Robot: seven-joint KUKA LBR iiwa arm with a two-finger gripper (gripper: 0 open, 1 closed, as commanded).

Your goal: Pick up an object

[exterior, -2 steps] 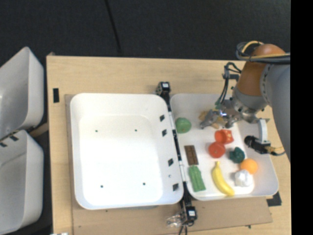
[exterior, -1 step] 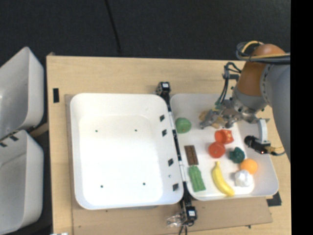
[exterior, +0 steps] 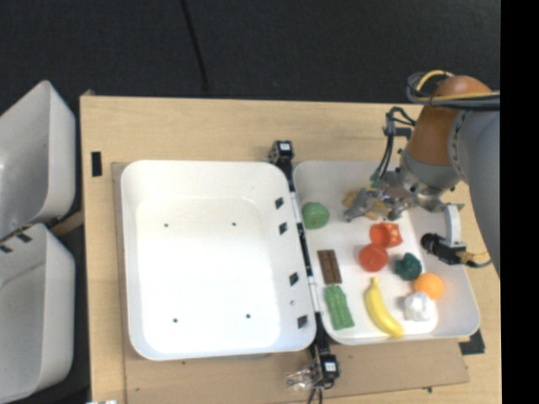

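Observation:
My gripper point(exterior: 360, 204) hangs over the back part of the right bin point(exterior: 337, 173), reaching in from the right. A green ball point(exterior: 315, 215) lies just to its left. A red pepper point(exterior: 386, 234) and a red tomato point(exterior: 373, 258) lie just in front of it. Further forward are a brown bar point(exterior: 328, 265), a green block point(exterior: 338, 305), a yellow banana point(exterior: 381, 308), a dark green object point(exterior: 408, 266), an orange point(exterior: 429, 285) and a white object point(exterior: 417, 307). Nothing shows held in the gripper.
The left bin point(exterior: 210, 255) is a wide white tray beside the right one, with a black-clipped divider point(exterior: 296, 242) between them. The wooden bench point(exterior: 210, 129) surrounds both. White containers point(exterior: 29, 225) stand off the bench at the far left.

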